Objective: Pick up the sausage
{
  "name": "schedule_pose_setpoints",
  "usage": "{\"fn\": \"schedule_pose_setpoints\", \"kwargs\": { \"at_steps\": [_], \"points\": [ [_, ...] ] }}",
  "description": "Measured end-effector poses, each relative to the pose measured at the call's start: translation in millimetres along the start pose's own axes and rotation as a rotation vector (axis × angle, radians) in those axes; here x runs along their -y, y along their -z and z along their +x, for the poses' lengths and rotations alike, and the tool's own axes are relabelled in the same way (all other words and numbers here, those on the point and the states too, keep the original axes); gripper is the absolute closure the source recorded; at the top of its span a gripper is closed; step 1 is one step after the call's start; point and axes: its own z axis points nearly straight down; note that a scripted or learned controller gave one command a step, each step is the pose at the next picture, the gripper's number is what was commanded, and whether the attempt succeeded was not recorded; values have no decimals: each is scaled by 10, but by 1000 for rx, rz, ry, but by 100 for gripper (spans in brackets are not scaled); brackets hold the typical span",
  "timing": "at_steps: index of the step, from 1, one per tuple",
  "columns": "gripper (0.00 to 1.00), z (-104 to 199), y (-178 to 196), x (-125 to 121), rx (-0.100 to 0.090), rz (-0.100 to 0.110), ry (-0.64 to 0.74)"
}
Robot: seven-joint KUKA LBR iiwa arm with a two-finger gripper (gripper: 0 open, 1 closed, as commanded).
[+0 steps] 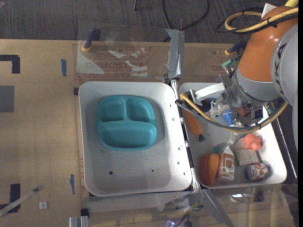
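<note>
Top-down slanted view of bench [42, 126] with two shallow white bins side by side. Left bin [132, 174]: teal divided plate [126, 122] lying flat in far half, one long compartment towards near side and two smaller ones towards far side.

Right bin [277, 167]: toy foods gathered along left wall and near edge. Reddish-brown sausage [204, 170] at near-left corner, lengthwise against left wall, touching an orange carrot-like piece [214, 167] with green top just to its right. Small printed carton [227, 167] upright beside that, then a can [257, 172] on its side at near-right. Striped block [247, 156] and pink-orange lump [253, 141] just beyond can. Second carrot [193, 124] along left wall, farther back, green tip pointing near.

Arm [265, 60], grey with orange band, entering from right and covering far part of right bin, yellow and black cables looped around wrist. Gripper [235, 112] low over far-centre of right bin, well apart from sausage; largely hidden beneath wrist and cables, so opening cannot be told. Nothing seen held.
</note>
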Motion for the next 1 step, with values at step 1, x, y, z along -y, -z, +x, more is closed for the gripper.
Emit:
{"fn": "schedule_pose_setpoints", "kwargs": {
  "at_steps": [1],
  "points": [
    [0,178,1294,-94,-6,-4,-51]
  ]
}}
